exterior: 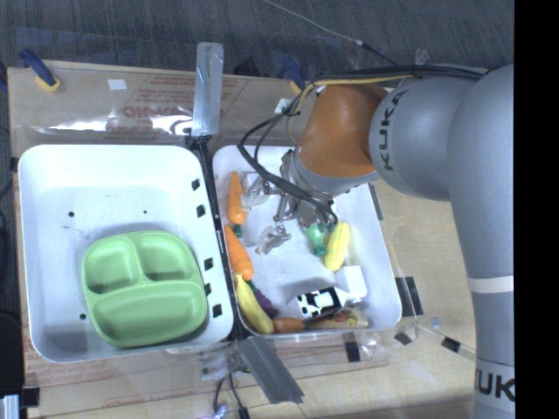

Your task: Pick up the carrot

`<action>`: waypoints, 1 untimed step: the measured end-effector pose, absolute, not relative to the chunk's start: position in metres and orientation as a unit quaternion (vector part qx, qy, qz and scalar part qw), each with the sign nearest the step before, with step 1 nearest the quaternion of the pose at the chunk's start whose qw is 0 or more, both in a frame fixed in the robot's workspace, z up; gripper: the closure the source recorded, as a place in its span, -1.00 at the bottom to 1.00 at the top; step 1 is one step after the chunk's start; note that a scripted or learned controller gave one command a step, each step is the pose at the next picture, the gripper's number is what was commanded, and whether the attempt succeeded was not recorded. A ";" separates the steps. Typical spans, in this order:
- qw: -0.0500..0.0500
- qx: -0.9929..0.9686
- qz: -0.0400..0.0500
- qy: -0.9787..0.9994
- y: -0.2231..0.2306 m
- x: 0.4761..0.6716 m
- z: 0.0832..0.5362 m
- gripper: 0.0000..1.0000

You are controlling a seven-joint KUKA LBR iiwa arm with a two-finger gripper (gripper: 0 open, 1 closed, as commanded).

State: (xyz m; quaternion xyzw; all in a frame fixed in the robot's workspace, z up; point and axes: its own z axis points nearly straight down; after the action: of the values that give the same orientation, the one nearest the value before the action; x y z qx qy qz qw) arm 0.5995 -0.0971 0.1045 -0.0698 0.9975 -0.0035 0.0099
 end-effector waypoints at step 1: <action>0.013 -0.073 -0.004 0.997 -0.095 0.602 0.116 1.00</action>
State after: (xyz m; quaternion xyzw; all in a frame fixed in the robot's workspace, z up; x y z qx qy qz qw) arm 0.6017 -0.0946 0.1157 -0.0732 0.9972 -0.0036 0.0126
